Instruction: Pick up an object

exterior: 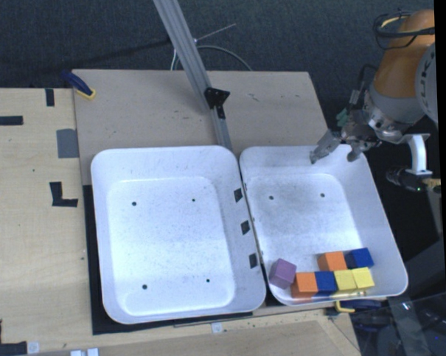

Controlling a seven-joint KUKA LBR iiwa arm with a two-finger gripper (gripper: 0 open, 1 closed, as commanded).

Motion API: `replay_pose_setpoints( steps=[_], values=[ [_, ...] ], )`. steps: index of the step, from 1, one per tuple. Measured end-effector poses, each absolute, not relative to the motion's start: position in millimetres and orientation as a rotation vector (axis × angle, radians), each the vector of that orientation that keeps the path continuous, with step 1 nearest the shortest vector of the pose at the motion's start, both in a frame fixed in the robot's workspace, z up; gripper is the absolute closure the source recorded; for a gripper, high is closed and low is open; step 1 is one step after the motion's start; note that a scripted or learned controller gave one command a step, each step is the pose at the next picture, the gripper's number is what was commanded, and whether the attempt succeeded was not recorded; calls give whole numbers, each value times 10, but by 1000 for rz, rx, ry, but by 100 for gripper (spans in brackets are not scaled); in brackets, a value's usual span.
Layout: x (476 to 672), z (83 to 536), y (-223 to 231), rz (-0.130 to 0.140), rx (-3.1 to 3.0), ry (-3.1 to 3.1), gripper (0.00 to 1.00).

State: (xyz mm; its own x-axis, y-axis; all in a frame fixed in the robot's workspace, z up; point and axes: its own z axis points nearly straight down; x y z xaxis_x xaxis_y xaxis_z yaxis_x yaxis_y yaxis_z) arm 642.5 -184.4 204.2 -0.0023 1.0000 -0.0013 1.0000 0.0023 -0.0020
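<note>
claw [332, 152]: spread, grasping nothing, above right bin's [379, 204] far rim | block cluster [334, 272]: along near wall, diagonally opposite claw

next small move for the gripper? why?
Probably travel toward the near end of the right bin. The gripper hangs open over that bin's far rim with nothing between its fingers, while the blocks, such as the purple block, cluster along the near wall, well apart from it.
</note>
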Motion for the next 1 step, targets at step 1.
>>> replay_pose_setpoints(
  steps=[1],
  values=[
    [5801, 2022, -2009, 6, -2222, -2216, 0]
  ],
)
